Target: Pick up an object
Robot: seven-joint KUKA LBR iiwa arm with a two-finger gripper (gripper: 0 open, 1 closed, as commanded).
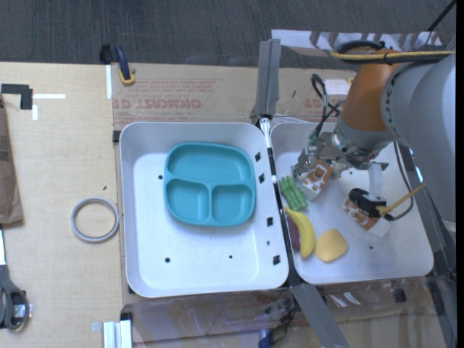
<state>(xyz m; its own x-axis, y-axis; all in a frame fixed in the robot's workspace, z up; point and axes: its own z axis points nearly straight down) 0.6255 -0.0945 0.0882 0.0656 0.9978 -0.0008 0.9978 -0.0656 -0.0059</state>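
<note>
In the right bin [406, 263], along its left wall, lie the things there to be picked: a green ribbed object [293, 193] uppermost, a yellow banana [303, 230] just below it and curving down toward the bin's front, and a dark purple thing [292, 232] tucked between the banana and the wall, mostly hidden. Just right of the banana's lower end sits a flat yellow piece with rounded corners [331, 246], touching or nearly touching it. The jaws [313, 176] hang low over the upper left part of this bin, just right of the green object and above the banana; how wide they stand cannot be told from this slant, and nothing can be seen between them. Cables run around the wrist, and a second small block of hardware [365, 209] with a black cable shows further right over the bin floor. Above the wrist is the orange band [368, 96], and the grey arm [428, 100] fills the upper right. The left bin [145, 245] holds a teal plate with three compartments [210, 184], lying flat in its upper middle. On the wooden bench [51, 158] to the left of the bins rests a pale ring [95, 219], well apart from everything else.
</note>
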